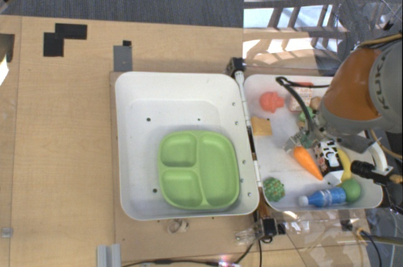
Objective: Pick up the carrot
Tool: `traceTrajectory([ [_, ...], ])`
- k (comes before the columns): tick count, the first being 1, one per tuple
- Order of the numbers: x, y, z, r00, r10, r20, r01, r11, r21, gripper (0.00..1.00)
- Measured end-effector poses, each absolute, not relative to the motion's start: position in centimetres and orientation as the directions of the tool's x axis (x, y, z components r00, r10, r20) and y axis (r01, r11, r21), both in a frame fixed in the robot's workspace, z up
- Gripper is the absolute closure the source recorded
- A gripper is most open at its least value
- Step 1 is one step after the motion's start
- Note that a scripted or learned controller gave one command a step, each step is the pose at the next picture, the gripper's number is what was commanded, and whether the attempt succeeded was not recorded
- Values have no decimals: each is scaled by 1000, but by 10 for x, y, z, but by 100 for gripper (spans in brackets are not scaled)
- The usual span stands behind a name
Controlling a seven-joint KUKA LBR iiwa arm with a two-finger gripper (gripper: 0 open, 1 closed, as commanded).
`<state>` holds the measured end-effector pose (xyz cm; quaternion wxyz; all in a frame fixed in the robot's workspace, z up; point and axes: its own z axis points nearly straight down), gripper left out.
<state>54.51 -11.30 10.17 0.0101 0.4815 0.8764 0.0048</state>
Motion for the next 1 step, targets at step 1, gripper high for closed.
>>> traceTrajectory([
  [1, 512, -71, 186, 1, 1000, 0, 1000, -1, 6, 100],
])
